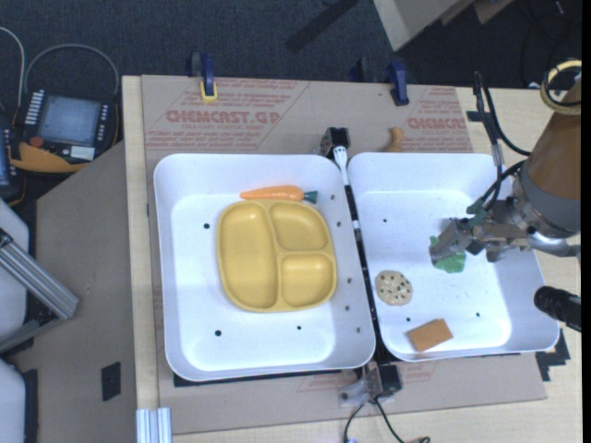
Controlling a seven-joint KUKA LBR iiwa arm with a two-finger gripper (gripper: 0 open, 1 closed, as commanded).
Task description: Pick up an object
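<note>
- Nearest the front edge, a tan cracker-like slab (430, 333) lies in the right bin (517, 335), and just behind it a speckled cookie (394, 287) sits apart, well spaced for a grab from above.
- Further in, the gripper (452, 247) hangs low over the middle of the right bin, above a green object (452, 264) that peeks out below its tip; I judge this the piece being picked.
- Whether the gripper is apart, together or clamped on that green piece, I cannot tell; the metal hides the contact.
- Across in the left bin (175, 247), a yellow divided plate (277, 254) lies flat at centre.
- Farthest back, an orange carrot (274, 193) rests just behind the plate's rim.
</note>
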